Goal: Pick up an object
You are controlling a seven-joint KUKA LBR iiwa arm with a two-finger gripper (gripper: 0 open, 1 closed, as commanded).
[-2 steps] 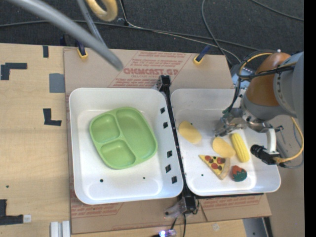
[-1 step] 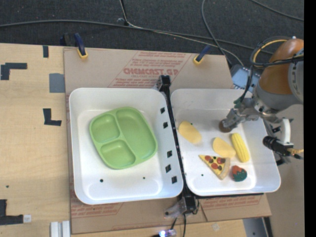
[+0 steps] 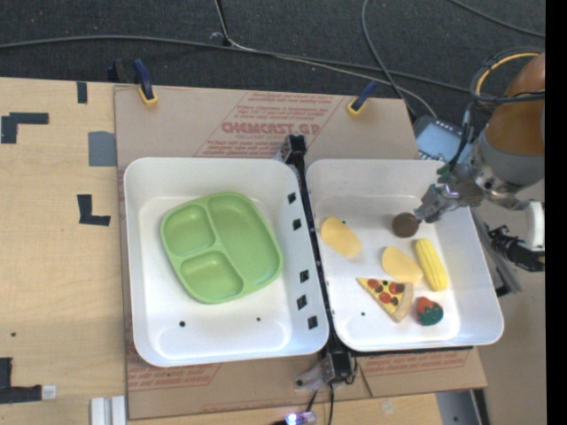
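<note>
We see the end effector [image 3: 431, 205] low over the right bin [image 3: 372, 177], near its far right side, and just beside a small brown round thing [image 3: 405, 225]. We judge that it is lowered here because the program aims at this brown thing, which lies a little apart from the other toy foods and so is easier to reach. Whether the end effector is released or clenched we cannot tell, since it is small and dark in the view. The other things lie flat in the same bin: a yellow oval piece [image 3: 340, 236], a second yellow piece [image 3: 400, 263] touching the corn [image 3: 431, 264], a pizza slice [image 3: 388, 296], and a red and green piece [image 3: 428, 312] near the front corner. The left bin [image 3: 142, 237] holds a green tray [image 3: 221, 247] with three compartments; we think it is set there as a place to receive things. The arm [image 3: 514, 127] is cut off at the right edge. The worktop [image 3: 53, 237] carries black marks.
</note>
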